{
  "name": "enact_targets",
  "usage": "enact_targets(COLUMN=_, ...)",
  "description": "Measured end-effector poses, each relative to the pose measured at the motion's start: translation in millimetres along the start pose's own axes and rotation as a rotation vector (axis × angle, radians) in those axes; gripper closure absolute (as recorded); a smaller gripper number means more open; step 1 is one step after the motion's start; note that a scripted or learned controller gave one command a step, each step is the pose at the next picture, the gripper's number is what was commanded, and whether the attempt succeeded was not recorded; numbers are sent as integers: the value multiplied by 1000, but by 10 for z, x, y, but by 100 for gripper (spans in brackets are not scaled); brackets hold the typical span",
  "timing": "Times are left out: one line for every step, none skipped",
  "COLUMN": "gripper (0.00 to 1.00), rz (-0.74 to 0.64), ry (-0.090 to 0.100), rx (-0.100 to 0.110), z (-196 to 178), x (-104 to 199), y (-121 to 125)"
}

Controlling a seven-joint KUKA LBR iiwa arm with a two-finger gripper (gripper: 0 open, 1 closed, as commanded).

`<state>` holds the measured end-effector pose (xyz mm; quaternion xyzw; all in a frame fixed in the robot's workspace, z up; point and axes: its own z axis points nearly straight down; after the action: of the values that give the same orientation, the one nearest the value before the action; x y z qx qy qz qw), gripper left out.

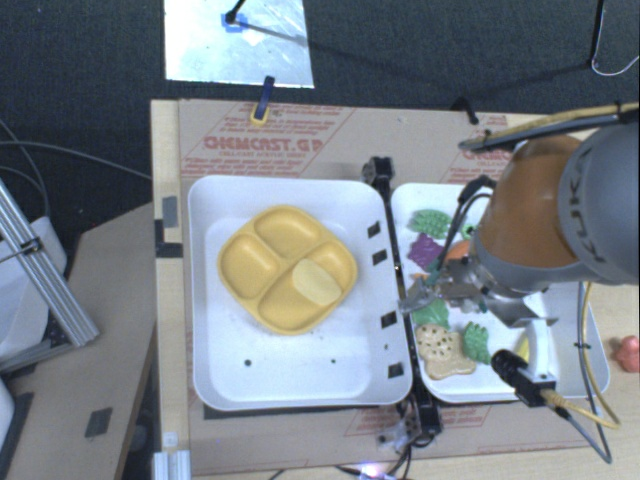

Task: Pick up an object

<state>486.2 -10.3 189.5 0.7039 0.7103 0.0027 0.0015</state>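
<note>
1. The pincer point(418, 298) hangs low over the left side of the right bin point(570, 383).
2. I cannot tell how wide it is open, or if it has hold of anything.
3. A green toy point(433, 315) lies just under the pincer, with a tan cookie toy point(441, 350) a little nearer the front.
4. A purple toy point(426, 250) lies just behind the pincer.
5. The left bin point(300, 378) holds a yellow plate with sections point(287, 268).
</note>
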Motion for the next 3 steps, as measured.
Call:
enact_targets(gripper=100, rz=3, ry=-1, rx=2, z=-57, x=-32, y=19)
enact_targets(gripper=100, rz=2, ry=0, rx=-1, z=-160, x=-31, y=31)
enact_targets(gripper=100, rz=-2, ry=0, rx=-3, z=-263, x=-28, y=42)
